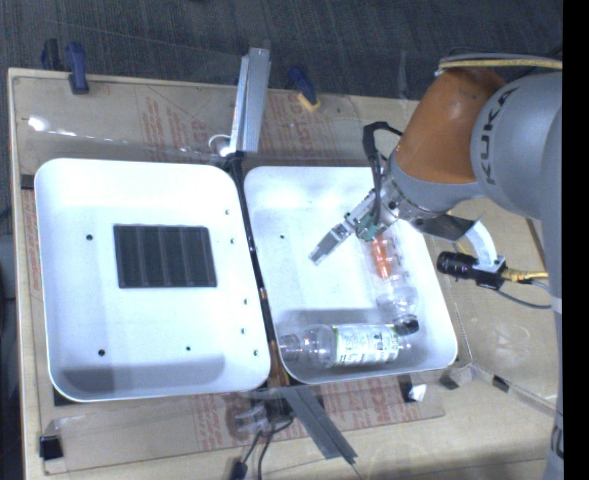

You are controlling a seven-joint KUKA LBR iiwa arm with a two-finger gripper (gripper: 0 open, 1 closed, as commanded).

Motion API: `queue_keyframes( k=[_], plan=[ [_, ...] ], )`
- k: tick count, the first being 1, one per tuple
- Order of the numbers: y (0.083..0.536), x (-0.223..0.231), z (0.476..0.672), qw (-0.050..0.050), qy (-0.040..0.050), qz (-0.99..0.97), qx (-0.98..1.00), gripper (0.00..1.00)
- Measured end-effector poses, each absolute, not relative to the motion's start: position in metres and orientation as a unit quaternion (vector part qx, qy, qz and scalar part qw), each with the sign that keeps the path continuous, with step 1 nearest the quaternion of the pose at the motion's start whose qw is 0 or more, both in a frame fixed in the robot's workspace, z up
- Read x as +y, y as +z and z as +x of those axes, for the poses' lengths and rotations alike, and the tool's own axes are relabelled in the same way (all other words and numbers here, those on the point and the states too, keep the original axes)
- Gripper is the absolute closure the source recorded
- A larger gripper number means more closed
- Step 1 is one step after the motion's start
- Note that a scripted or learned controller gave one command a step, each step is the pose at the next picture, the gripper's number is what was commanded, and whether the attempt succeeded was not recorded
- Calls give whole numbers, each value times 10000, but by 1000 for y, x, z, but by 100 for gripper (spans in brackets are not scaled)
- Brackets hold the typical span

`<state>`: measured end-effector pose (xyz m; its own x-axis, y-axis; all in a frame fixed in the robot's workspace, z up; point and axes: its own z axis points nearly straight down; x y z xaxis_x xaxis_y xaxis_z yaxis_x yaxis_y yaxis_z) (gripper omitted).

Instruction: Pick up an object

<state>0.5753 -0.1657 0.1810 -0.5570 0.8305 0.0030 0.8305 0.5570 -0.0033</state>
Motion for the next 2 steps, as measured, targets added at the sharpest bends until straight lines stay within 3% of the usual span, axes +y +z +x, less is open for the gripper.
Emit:
queue_keyframes(
  k=[1,2],
  plan=[
    [192,-166,576,16,12,-4703,-8825,100],
    [264,-170,539,-10,1,-4372,-8994,100]
  ],
)
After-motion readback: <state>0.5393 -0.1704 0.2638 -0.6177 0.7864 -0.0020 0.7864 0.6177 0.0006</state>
